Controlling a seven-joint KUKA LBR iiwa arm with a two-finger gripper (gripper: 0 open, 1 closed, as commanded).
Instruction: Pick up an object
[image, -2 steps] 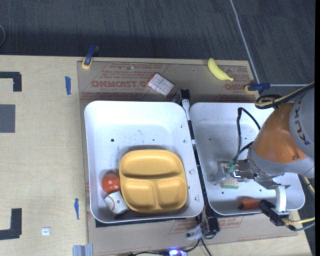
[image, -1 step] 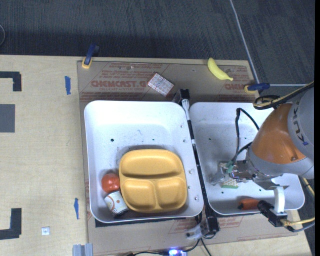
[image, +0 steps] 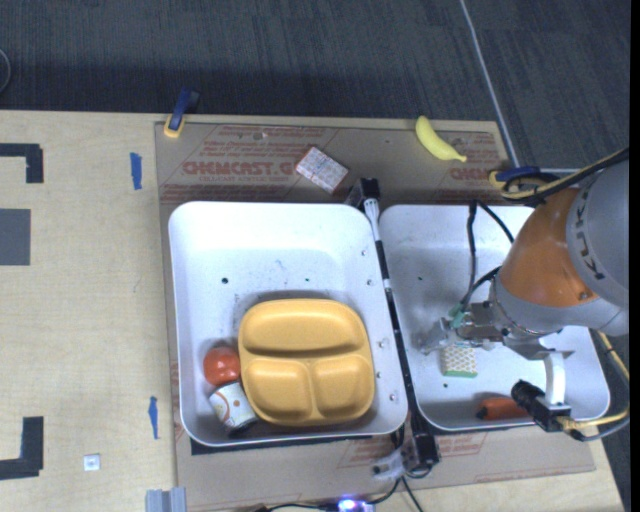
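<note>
My gripper (image: 458, 330) hangs low over the middle of the right bin (image: 420, 250), with the arm coming in from the right. A small pale object with a green checked pattern (image: 460, 361) lies on the bin floor just below the gripper, touching it or very close to it. An orange-red elongated object (image: 495, 407) lies near the right bin's front wall. In the left bin (image: 200, 250), a yellow divided tray (image: 305, 360) lies upside down. A red-orange ball (image: 220, 364) and a small white and orange cup (image: 232, 404) lie at its left side.
On the cardboard behind the bins lie a yellow banana (image: 438, 139) and a small checked packet (image: 320, 169). A blue and yellow clamp (image: 180, 111) sits at the cardboard's back left corner. A black clip (image: 369, 192) sits between the bins at the back.
</note>
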